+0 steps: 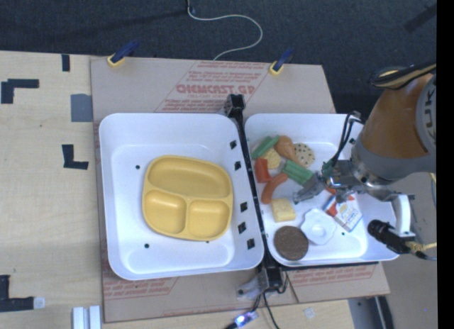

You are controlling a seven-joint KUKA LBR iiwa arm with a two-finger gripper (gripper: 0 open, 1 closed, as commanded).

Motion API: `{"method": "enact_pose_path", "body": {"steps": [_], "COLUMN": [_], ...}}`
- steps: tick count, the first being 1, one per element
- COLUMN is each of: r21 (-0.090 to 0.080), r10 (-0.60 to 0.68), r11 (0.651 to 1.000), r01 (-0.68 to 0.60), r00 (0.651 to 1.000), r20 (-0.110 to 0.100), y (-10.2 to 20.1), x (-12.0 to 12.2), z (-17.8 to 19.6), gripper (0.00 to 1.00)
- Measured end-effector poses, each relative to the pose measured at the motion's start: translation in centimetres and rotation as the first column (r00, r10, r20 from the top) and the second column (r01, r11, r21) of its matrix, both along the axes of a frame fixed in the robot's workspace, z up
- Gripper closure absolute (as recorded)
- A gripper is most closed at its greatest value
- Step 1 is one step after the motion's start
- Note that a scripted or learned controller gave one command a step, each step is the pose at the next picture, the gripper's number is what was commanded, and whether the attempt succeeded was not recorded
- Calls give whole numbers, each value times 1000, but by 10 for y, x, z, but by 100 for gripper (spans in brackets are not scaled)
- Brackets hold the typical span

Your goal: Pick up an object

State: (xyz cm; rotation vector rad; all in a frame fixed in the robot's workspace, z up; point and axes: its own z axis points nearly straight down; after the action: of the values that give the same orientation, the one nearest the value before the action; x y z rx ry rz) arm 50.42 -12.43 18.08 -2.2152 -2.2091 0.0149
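Low over the right bin (355,251), end effector (312,191), grip unclear; cheese cube (284,210) and green pepper (298,173) alongside

Red upside-down print reading roughly "CHEMCAST GP" stands on the brown cardboard sheet (213,86) at twelve o'clock; its smaller lines are too blurred to read.

The grey two-finger gripper (310,193) hovers in the right white bin (312,123), toy food at its nine o'clock, yellow sectioned plastic tray (188,197) in the left white bin (120,179).
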Motion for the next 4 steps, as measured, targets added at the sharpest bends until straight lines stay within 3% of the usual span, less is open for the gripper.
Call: {"method": "enact_pose_path", "body": {"steps": [1, 3, 4], "r21": [-2, -1, -1], "r10": [3, 4, 4], "r11": [1000, 1000, 1000], "r01": [-3, -4, -4], "r00": [1000, 1000, 1000], "r20": [14, 10, 12], "y": [0, 9, 9], "x": [3, 0, 0], "z": [7, -93, -80], "gripper": [0, 0, 100]}}
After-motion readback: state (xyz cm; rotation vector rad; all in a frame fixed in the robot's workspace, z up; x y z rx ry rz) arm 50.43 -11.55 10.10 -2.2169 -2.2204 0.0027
